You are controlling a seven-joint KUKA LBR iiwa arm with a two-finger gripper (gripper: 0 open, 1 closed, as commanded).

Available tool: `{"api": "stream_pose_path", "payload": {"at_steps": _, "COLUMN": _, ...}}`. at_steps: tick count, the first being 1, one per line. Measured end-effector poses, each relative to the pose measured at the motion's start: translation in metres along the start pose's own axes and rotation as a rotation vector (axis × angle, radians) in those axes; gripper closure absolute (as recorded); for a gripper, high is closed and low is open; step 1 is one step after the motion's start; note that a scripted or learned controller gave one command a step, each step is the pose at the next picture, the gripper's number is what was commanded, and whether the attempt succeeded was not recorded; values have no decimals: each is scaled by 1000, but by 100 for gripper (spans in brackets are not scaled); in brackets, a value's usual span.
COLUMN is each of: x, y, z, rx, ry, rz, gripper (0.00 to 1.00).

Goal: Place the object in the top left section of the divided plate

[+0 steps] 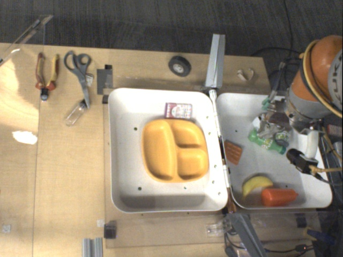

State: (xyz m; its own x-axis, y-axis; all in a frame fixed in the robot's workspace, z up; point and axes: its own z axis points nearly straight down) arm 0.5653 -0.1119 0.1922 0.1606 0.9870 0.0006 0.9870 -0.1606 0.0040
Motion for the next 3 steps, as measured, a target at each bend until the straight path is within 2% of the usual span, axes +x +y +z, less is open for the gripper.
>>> {"api": "stream_pose_path", "payload": {"at_steps": 1, "x": -35, "y": -22, "z": -8, "rx": 0, "ry": -1, "rz": -4, "gripper": 100}}
{"api": "stream_pose_path", "payload": {"at_steps": 2, "x": -17, "y": 16, "z": 30, "rx": -1, "ry": 0, "rz": -437, "gripper": 100}}
{"api": "stream_pose_path", "payload": {"at_steps": 3, "x": 42, "y": 29, "z": 6, "rx": -3, "ry": 0, "rz": -562, "gripper": 100}}
